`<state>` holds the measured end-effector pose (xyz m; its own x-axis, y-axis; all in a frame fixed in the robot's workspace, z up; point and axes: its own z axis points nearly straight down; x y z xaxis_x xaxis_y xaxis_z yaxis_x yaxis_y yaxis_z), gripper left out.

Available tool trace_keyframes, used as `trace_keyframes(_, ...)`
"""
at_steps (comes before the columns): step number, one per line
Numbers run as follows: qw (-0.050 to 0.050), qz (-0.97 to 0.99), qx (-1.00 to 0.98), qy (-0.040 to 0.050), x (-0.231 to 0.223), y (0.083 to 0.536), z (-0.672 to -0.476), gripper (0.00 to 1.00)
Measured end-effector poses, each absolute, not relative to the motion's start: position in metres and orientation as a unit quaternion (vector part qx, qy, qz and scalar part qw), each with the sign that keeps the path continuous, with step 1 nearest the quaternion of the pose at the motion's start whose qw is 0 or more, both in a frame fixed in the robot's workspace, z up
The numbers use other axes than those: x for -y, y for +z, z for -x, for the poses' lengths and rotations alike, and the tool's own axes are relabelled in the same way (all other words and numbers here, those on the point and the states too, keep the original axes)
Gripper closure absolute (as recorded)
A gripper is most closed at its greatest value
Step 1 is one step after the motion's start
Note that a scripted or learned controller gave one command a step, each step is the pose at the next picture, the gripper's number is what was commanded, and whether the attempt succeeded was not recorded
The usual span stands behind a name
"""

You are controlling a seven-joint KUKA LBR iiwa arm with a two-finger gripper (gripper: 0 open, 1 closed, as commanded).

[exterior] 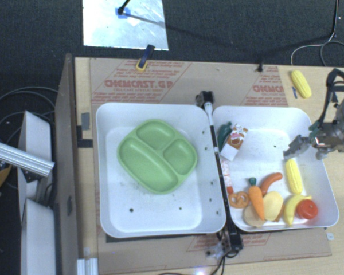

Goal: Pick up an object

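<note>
1. Hanging over the right bin [275, 122] near its right wall is the gripper [295, 146], carried by the arm entering from the right; one dark finger is seen pointing left, but whether the jaws are open or closed cannot be told at this size, and nothing is seen held
2. Toy food is piled in the front right corner of that bin: a corn cob [294, 175] lying just below the gripper, a carrot [255, 198], a sausage [270, 180], a pretzel [239, 199], a lemon-like piece [273, 205], a banana-like piece [290, 207] and a tomato [307, 209]
3. A small figure or packet [235, 137] and a dark green piece [224, 133] are seen near the divider, apart from the pile
4. The corn cob is judged the nearest target; it lies a little apart from the pile, so its long sides are free
5. It is judged light, stiff hollow plastic, smooth and rounded, so slip or roll is likely; it should be taken across the middle of its narrow width, not at the tapered ends
6. A green divided plate [156, 155] is seen in the left bin [112, 211]; a second corn cob [300, 83] lies on the bench outside the bins
</note>
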<state>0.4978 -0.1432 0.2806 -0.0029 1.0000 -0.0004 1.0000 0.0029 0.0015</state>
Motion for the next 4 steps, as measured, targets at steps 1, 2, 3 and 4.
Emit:
trace_keyframes(1,-0.005,-0.707,-0.707,-0.0027,0.137,0.149,-0.484,0.0)
trace_keyframes(2,-0.001,-0.705,-0.709,-0.0001,0.081,0.095,-0.486,0.0)
trace_keyframes(3,0.002,-0.707,-0.707,0.0006,0.124,0.084,-0.517,0.0)
trace_keyframes(4,0.001,-0.706,-0.708,0.0017,0.121,0.095,-0.516,1.0)
